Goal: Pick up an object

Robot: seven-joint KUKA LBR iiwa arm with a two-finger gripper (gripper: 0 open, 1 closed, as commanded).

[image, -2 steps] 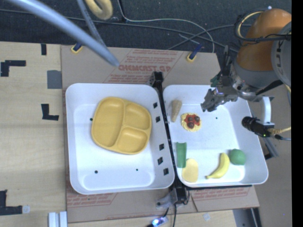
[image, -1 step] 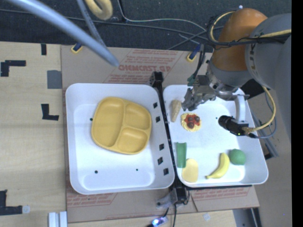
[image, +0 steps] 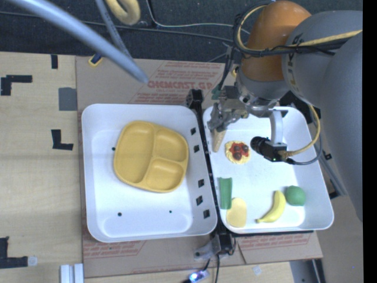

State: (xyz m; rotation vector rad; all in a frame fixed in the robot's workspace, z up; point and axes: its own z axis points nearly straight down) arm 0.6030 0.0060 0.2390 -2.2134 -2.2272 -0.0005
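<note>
gripper low over the cone at the far edge of the right bin

the two-finger metal gripper (image: 224,119) hangs at the far left corner of the right white shallow bin (image: 312,158). a tan cone-shaped toy, like an ice cream cone (image: 218,138), lies just below the fingertips and seems to touch them, but whether the fingers are apart or together i cannot tell, because the wrist covers them from above. i cannot see the cone held between the fingers.

to do this step well, i judge the fingers should come down on both sides of the cone's wide part, not the thin point, and stay away from the bin wall just beside them. lifting should begin only after they press the cone firmly.

counting the things: near the fingers one small round flat pizza toy with red topping (image: 238,152). further toward the near side, one green flat rectangular piece (image: 225,192), one pale yellow rounded piece (image: 237,212), one yellow plastic banana (image: 273,208) and one green round ball-like toy (image: 295,195). well apart, in the left white shallow bin (image: 97,158), one yellow plastic divided plate (image: 151,156). two bins in all.
</note>
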